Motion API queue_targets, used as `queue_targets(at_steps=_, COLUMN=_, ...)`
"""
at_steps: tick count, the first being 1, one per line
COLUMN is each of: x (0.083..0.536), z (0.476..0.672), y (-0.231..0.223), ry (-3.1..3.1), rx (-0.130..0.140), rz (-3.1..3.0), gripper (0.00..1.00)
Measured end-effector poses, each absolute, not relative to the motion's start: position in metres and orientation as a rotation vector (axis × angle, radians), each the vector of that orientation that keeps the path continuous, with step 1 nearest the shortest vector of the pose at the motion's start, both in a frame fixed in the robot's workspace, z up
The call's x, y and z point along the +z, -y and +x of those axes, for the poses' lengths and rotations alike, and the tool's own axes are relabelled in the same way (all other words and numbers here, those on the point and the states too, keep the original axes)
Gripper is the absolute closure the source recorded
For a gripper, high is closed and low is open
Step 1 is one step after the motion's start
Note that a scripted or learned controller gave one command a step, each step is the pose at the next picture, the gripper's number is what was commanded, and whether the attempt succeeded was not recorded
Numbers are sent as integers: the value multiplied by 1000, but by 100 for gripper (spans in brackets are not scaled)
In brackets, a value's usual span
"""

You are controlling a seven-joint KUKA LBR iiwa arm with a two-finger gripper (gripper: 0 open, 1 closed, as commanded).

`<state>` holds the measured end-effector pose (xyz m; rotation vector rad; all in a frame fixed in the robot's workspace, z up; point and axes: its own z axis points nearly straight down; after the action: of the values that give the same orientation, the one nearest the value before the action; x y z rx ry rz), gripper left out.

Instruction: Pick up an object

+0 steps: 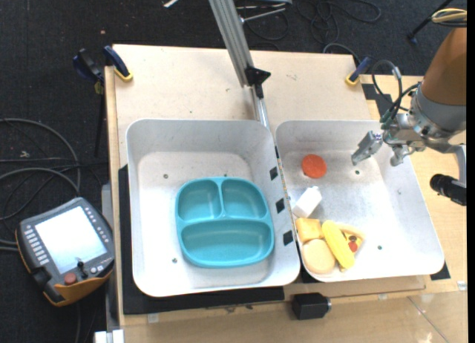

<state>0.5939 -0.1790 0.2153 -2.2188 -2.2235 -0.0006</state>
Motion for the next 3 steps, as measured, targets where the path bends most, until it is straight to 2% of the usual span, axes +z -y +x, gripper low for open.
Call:
queue_targets(at_steps=1, x=215, z=594, y=179, ry=2224, rx=0, rz=-2219, gripper=0)
queue_targets(at_steps=2, x=171, z=590, y=176, ry=2220, rx=5, rz=-2218, gripper=0)
queue_targets(at_steps=3, x=119, z=599, y=178, ry=2221, rx=5, rz=-2217, gripper=0)
